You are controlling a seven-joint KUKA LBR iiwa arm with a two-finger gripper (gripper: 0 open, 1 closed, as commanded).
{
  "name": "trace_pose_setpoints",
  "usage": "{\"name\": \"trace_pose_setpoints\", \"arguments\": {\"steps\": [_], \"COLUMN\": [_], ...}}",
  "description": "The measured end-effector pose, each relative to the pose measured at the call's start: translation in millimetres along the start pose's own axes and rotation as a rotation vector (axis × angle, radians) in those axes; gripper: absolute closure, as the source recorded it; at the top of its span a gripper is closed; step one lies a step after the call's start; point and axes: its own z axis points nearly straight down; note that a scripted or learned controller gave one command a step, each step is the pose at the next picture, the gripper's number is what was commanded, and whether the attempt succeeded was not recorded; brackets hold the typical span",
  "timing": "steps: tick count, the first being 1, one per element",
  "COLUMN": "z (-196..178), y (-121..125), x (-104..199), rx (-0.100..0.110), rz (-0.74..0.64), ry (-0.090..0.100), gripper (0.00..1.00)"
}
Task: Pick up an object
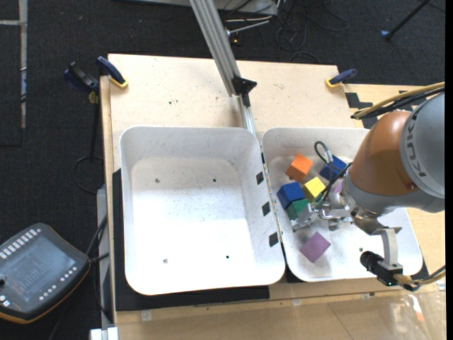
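The arm (403, 161) reached in from the right, over the right bin (410, 261). The gripper (315, 214) sat low among the blocks, approx. at the green block (299, 207); whether it was released or clenched could not be told. 5 blocks lay in that bin: orange (299, 167), yellow (314, 188), blue (289, 193), green, and a purple block (315, 246) apart, nearer the front. A 2nd blue block (333, 168) showed by the arm. The left bin (127, 190) stood alongside.

arm (396, 165): reaching in from right, bent down | gripper (316, 214): low, pointing left
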Motion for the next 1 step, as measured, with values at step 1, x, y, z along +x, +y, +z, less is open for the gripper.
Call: {"name": "trace_pose_setpoints", "arguments": {"steps": [1], "z": [16.4], "y": [0.1], "x": [0.3], "rx": [-0.006], "rz": [0.0], "ry": [-0.002], "gripper": [0.0]}}
